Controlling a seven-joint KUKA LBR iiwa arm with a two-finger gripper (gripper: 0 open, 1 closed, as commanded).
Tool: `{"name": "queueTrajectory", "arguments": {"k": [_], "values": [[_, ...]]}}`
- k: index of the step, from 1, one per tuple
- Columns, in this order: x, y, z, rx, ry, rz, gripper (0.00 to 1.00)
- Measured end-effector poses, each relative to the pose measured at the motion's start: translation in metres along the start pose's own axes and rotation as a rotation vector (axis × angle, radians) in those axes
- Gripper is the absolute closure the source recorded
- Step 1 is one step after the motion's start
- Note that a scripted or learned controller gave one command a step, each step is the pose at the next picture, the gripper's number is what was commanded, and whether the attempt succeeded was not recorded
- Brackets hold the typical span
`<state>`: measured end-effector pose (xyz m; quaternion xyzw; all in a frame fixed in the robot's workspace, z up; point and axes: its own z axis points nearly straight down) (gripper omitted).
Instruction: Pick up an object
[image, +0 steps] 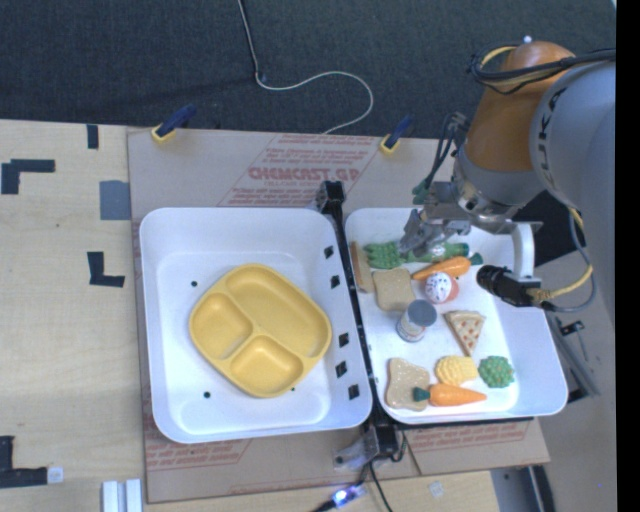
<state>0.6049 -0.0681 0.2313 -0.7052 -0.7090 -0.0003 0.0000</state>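
While the gripper (428, 232), its state impossible to tell, hangs at the right bin's (545, 400) far edge over green leafy toy food (385, 254), a carrot (443, 268) and egg (438, 288) crowd beside it.

two white bins (160, 300), one yellow tray (260, 328), two carrots (458, 396)

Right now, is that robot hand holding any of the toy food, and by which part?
It cannot be told. The hand is low over the green vegetable at the far end of the right bin, hiding any hold.
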Motion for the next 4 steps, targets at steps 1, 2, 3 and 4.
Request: {"name": "queueTrajectory", "arguments": {"k": [1,2,3,4], "values": [[0.023,0.016,0.014,0.004,-0.001,0.003,1.0],[0.024,0.031,0.003,0.002,-0.001,0.003,1.0],[0.013,0.022,0.017,0.005,-0.002,0.006,1.0],[0.027,0.024,0.014,0.003,-0.001,0.004,1.0]]}}
